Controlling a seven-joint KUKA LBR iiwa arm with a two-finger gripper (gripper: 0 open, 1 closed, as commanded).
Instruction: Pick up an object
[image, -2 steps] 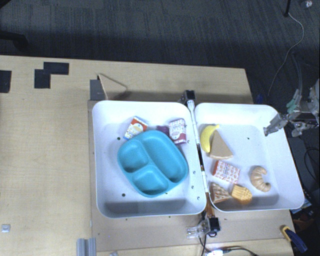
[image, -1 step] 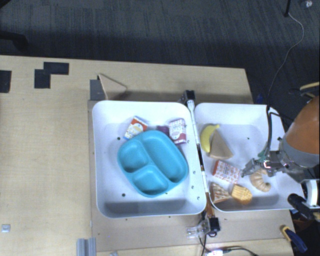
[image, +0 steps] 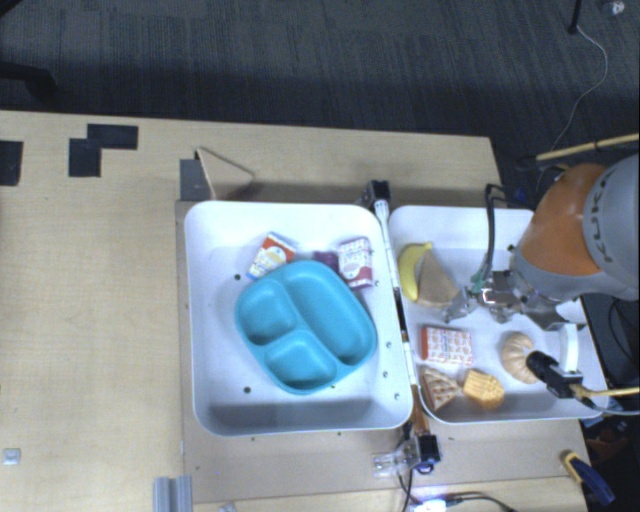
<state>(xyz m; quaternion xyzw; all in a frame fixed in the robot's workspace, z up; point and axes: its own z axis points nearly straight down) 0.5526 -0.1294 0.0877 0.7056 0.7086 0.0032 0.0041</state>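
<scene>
Arm: grey with an orange band, reaching in from the right over the right bin (image: 560, 412).
Gripper (image: 480, 298): low inside the right bin, near its middle; whether it is open or closed cannot be told, and nothing is seen held.
Right bin contents: banana (image: 409, 268) at the upper left, red-and-white packet (image: 447, 346) in the middle, bread roll (image: 518, 356) to the right, waffle-like piece (image: 482, 388) and brown wedge (image: 437, 387) along the lower edge.
Left bin (image: 215, 400): blue divided tray (image: 305, 325) in the centre, two small packets (image: 271, 254) (image: 356, 261) touching its upper rim.
Surface (image: 90, 330): pale wood.
</scene>
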